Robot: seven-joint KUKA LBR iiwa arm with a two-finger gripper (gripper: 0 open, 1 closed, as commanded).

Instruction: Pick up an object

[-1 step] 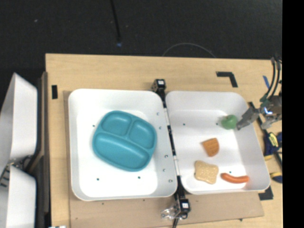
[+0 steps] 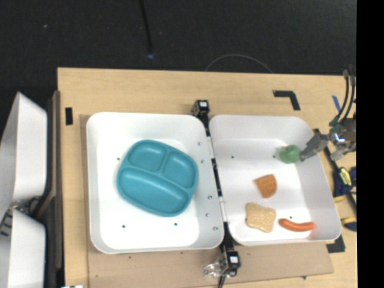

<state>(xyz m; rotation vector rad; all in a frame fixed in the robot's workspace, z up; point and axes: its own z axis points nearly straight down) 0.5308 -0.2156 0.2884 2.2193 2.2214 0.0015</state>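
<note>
The right bin [image 2: 252,131] holds a small green object [image 2: 290,154] near its right wall. Lower down lie an orange chunk [image 2: 266,185], a tan bread-like slice [image 2: 260,217] and a thin red-orange stick [image 2: 296,225]. My gripper [image 2: 308,148] reaches in low from the right edge, its tip right beside the green object on that object's right. Most of the gripper is cut off at the view's edge, and I cannot see whether it touches the green object.
The left bin [image 2: 102,137] holds a blue divided plate [image 2: 157,177]. Both bins sit on a wooden bench [image 2: 150,89]. Cables and tools hang at the far right [image 2: 342,179]. White boxes stand at the far left [image 2: 24,155].
</note>
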